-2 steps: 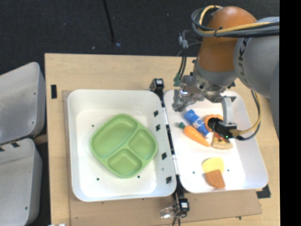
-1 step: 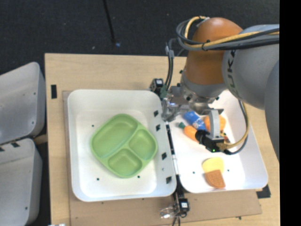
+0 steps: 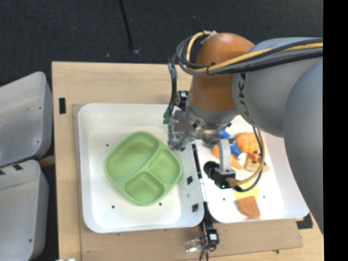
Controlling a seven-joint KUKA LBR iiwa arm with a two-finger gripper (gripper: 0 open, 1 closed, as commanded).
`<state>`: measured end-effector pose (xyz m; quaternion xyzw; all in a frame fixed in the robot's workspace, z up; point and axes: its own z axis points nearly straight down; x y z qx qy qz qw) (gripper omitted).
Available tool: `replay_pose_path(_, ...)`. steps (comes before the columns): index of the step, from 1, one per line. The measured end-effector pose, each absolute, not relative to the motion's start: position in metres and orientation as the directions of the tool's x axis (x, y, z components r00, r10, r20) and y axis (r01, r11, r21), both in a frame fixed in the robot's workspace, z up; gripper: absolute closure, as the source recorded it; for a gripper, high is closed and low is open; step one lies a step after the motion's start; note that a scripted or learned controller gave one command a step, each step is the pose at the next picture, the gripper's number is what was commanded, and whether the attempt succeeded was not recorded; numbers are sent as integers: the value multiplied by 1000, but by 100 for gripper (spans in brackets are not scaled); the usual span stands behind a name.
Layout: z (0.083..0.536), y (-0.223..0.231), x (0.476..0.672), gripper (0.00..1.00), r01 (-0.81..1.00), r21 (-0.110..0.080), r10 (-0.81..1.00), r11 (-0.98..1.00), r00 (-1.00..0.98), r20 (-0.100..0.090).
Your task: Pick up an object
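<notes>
A green divided plate [image 3: 143,168] with three compartments lies flat in the left bin [image 3: 93,211]. My gripper [image 3: 175,137] hangs over the right edge of that bin, just above the plate's upper right rim, under the orange wrist band. In the right bin [image 3: 283,200] an orange rounded toy [image 3: 247,143] lies beside small blue and orange pieces [image 3: 235,151], partly hidden by the arm. A flat orange-brown piece [image 3: 249,206] lies near that bin's front edge.
The two bins meet along a divider [image 3: 197,192] running front to back. The wooden bench [image 3: 65,86] shows around the bins. White chair-like shapes [image 3: 22,124] stand off the bench to the left.
</notes>
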<state>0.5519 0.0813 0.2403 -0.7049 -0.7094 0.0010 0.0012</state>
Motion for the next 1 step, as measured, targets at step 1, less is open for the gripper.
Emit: replay_pose_path(1,241,78,553,0,1000,-1,1000,2,-2,0)
